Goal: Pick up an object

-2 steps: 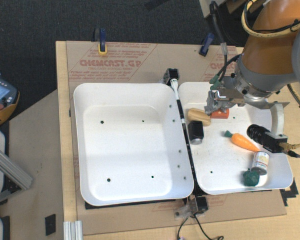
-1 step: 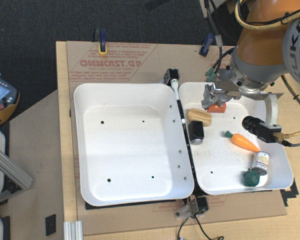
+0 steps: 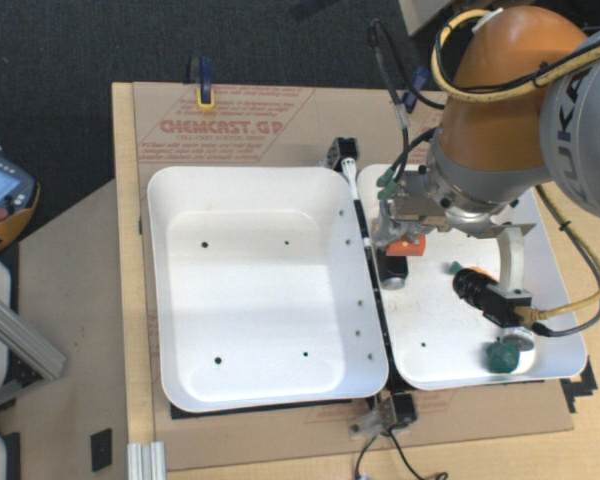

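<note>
Low in the right bin (image 3: 550,363), right of centre frame, the claw (image 3: 393,268) is seen just above an orange block (image 3: 408,247), though its grip cannot be told.

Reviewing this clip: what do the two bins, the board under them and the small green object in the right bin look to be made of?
Bins: likely thin moulded plastic, smooth white with a slight sheen, rounded corners and lips. Board: looks like brown cardboard, matte, with red printed lettering. Green object: teal, dull and slightly mottled, perhaps rubber or foam; too small to be sure.
</note>
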You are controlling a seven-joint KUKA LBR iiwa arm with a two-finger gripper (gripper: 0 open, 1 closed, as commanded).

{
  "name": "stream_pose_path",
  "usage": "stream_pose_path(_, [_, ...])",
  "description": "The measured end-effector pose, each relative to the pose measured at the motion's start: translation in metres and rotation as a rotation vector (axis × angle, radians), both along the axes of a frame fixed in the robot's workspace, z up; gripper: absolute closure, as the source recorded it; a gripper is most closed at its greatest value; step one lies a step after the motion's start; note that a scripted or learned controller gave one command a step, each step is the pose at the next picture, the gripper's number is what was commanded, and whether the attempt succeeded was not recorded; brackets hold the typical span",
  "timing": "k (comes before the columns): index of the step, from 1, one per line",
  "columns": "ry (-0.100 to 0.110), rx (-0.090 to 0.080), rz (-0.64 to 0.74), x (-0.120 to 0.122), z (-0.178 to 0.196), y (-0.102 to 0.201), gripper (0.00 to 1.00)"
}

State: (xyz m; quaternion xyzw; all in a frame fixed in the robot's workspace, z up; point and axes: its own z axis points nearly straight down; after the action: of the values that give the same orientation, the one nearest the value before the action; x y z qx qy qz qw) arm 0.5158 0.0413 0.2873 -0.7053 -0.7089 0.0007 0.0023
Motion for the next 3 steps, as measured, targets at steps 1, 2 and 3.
stream_pose_path(1, [-0.016, 0.001, 0.003, 0.008, 0.091, 0.055, 1.0])
stream_pose_path(2, [-0.007, -0.003, -0.003, 0.007, 0.096, 0.051, 1.0])
stream_pose_path(3, [0.0, -0.001, 0.0, -0.039, 0.09, 0.087, 1.0])
